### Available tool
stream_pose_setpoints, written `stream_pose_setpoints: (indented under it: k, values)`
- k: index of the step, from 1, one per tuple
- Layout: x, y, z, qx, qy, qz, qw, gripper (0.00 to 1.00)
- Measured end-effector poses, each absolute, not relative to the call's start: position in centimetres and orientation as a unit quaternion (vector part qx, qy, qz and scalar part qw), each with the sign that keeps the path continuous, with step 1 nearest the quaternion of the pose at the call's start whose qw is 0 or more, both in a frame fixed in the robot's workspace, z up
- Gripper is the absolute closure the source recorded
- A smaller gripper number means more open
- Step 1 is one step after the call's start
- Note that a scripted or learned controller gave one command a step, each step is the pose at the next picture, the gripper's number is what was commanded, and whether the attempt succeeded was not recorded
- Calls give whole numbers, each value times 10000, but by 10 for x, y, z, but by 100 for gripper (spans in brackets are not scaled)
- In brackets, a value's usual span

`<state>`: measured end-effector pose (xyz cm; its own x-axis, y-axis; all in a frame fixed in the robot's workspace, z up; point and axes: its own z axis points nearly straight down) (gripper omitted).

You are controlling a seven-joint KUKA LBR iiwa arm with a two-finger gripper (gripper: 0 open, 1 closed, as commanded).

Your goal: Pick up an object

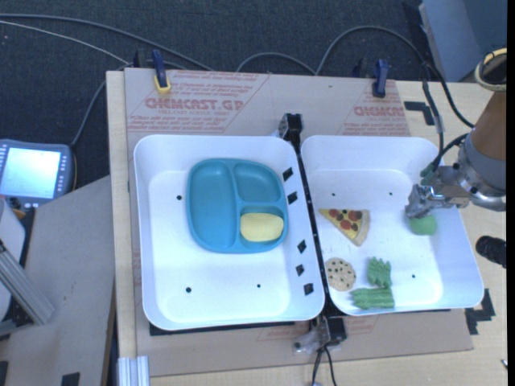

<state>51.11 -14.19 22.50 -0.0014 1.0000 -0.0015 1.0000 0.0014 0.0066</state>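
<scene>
From above, we see the end effector [422, 207] down at the far right side of the right bin [386, 155], right on top of a small green object [424, 224]; we cannot tell how it is set. Taking the pizza slice [348, 222] at that bin's middle as our mark: the green object sits to its right, a cookie [340, 274] just below it, two green leafy pieces [376, 286] below right. Left of it, in the left bin [161, 240], lies a blue divided plate [233, 203] holding a yellow piece [261, 227].
</scene>
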Motion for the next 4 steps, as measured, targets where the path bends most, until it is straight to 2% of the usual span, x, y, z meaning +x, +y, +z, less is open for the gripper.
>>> stream_pose_setpoints:
  k: [4]
  values:
    - [549, 63, 241, 7049, 7093, 10, -5, 100]
